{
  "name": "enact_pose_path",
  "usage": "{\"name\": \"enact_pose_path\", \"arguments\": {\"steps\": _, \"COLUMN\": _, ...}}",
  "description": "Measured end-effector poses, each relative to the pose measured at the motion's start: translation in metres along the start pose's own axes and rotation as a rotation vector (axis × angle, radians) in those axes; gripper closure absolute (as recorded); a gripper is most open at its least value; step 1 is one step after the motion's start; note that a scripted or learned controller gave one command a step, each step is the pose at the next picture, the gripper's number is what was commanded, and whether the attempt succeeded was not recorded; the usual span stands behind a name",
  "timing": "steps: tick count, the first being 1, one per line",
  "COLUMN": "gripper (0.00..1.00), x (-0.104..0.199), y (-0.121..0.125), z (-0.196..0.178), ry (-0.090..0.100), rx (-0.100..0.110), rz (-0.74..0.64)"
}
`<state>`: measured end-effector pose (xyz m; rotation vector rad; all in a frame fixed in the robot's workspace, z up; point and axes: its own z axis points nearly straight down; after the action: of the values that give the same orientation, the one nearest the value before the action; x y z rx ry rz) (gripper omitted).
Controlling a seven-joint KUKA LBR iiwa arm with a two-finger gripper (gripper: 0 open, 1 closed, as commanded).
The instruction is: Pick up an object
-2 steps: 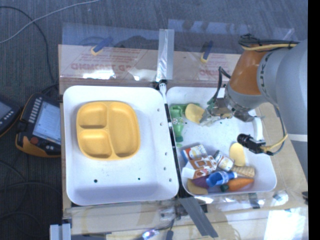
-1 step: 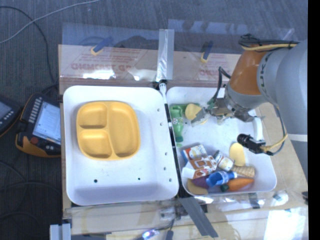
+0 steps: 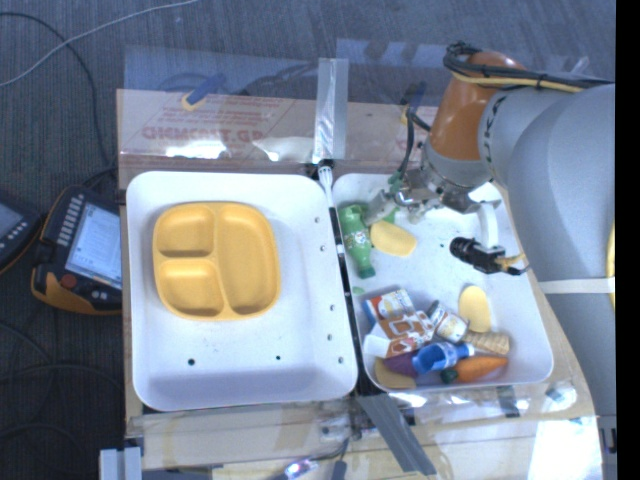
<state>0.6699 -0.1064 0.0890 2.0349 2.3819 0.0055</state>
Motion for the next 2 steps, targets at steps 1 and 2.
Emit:
{"name": "enact_pose_path", "arguments": {"steps": 1, "gripper": 1.0, "x": -0.0007, "y": -0.0011, "z": -0.0101, "ry": -0.002, "rx": 0.007, "rz": -0.001}}
{"name": "enact_pose_path", "arguments": {"steps": 2, "gripper": 0.0, "x": -0.0012, "y": -0.0004, "z": -0.011, "ry": -0.004, "rx": 0.004, "rz": -0.001}}
